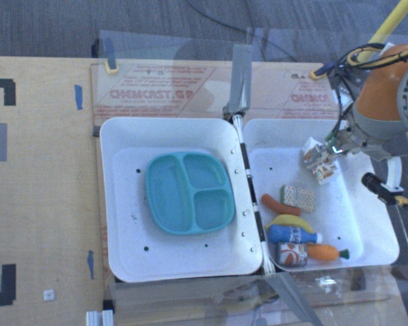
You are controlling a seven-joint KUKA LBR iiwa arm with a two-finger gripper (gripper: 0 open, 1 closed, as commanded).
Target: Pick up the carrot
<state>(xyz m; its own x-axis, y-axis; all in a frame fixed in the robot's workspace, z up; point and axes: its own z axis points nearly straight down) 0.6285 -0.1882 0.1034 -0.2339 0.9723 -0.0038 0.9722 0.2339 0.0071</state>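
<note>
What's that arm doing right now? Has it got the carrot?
Claw up in right bin's far part, nothing seen in it. Carrot at near edge, untouched. Can and bottle crowd it.

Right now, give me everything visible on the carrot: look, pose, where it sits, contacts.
The carrot is a small toy piece, orange with a dark green top at its right end, matte like soft plastic or plush. It lies flat on its side, roughly horizontal and pointing left, on the floor of the right bin near the front wall. Its tip meets a small can with a red and white label; a blue bottle lies just behind it, contact unclear. The pincer is well up the bin, away from it.
</note>
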